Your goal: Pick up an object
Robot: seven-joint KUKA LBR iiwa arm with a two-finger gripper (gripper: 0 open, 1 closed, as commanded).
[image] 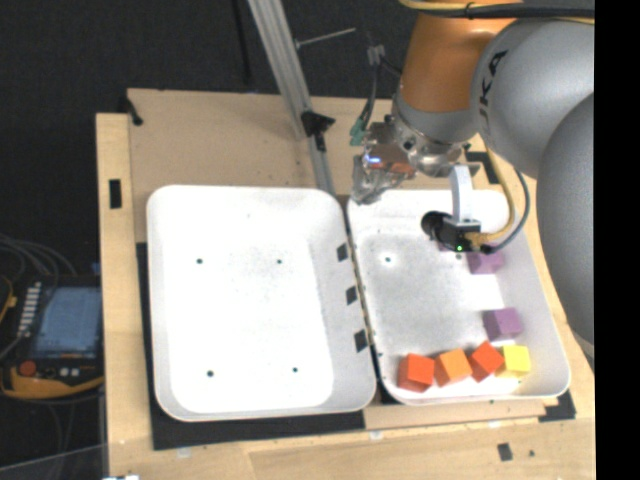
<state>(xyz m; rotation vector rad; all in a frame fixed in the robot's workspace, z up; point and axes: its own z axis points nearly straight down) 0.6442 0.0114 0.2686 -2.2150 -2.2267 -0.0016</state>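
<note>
The pincer [378,180] hung over the far-left corner of the right bin [400,288], beside the divide between the two bins; how far it was open could not be told, and no block showed in it. Toward five o'clock from it a purple block [487,261] lay near the arm's black fitting, with a second purple block [503,322] beyond. Along the bin's near edge sat three orange blocks [416,371] and a yellow block [516,358]. At nine o'clock lay the left bin [170,298] on the surface [115,268].
</note>
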